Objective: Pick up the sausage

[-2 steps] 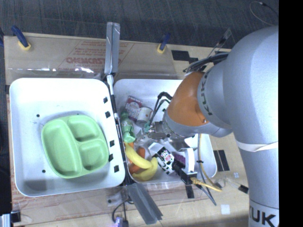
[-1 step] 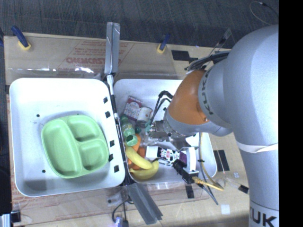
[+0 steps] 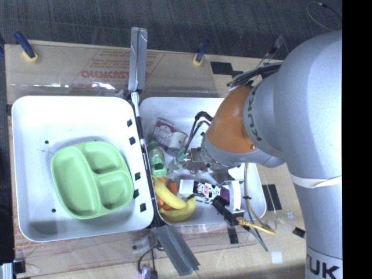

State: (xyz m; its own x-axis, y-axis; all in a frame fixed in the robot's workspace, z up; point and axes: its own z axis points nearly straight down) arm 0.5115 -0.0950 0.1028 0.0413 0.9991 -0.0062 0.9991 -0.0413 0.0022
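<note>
The sausage (image 3: 164,130), as best I could make it out, was the pinkish-brown piece with a pale wrapper in the far left part of the right bin (image 3: 174,102). It lay close to the wall shared with the left bin (image 3: 35,115). That wall would likely cramp any approach from that side.

My gripper (image 3: 190,160) hung just beside it, toward the bin's middle and over the clutter. I could not tell whether my jaws were spread or pressed together, and I saw nothing between them.

A green bottle (image 3: 157,158) lay just nearer than the sausage along the same wall, with a banana (image 3: 174,205) and an orange piece (image 3: 172,186) beyond that. The freest room seemed to be straight above. The green divided plate (image 3: 93,179) sat well apart.
</note>
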